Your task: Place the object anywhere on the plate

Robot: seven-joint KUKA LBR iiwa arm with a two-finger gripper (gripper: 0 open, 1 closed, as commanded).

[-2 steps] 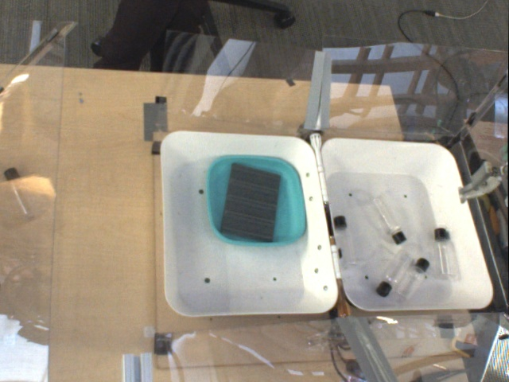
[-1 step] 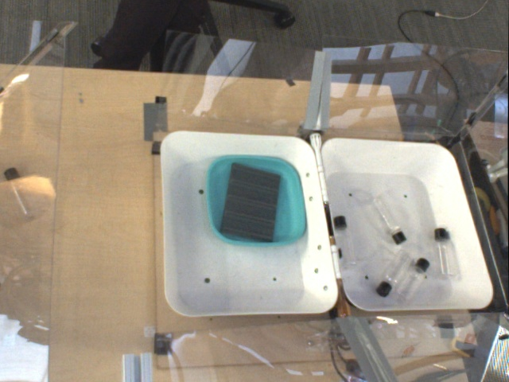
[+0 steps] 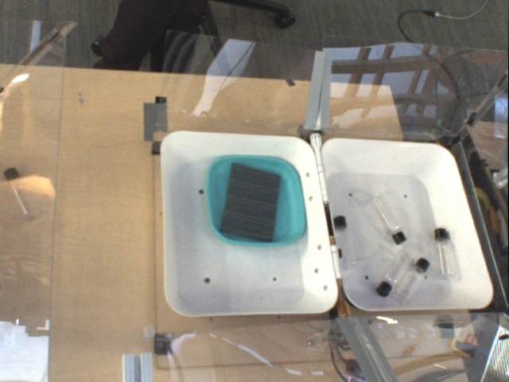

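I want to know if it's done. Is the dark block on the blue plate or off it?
On it. The dark block lies flat inside the teal plate, with the plate's rim showing all around it, in the left bin.

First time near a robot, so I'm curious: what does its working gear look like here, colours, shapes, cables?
Two shallow white bins with rounded corners, the left bin and the right bin, sit on a wooden bench. The left one has a teal plate bearing a dark ribbed block. The right has clear vials with black caps. A thin cable loops behind.

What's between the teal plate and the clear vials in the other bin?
In the camera view, the two white bins' adjoining rims separate the teal square plate from the clear black-capped vials, plus bare bin floor.
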